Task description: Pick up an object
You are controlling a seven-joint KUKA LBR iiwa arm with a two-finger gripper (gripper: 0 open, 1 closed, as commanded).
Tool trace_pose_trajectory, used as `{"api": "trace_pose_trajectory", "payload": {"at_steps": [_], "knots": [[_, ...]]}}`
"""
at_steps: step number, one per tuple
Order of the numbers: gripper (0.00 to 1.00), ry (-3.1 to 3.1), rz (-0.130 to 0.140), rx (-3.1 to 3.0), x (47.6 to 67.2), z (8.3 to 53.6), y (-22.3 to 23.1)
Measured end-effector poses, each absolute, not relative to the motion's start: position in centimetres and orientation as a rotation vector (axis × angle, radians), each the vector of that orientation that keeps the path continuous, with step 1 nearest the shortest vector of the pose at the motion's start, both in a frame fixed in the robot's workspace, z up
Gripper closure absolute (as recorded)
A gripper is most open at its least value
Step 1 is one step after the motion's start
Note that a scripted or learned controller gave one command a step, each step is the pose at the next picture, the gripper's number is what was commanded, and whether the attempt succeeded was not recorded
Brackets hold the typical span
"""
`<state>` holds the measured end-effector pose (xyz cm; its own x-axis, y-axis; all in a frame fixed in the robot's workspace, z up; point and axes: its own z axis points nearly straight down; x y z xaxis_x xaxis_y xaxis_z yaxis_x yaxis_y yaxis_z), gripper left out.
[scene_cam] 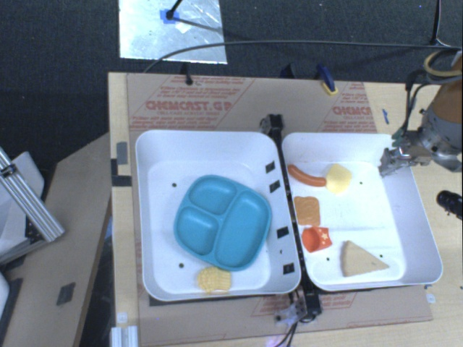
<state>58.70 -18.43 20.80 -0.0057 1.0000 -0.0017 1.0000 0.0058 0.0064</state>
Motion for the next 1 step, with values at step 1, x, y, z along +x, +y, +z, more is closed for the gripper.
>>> {"api": "trace_pose_trajectory", "payload": {"at_steps": [1], "knots": [[1.0, 2.225, 0.004, 2.212, 58.83, 23.35, -18.46]]}}
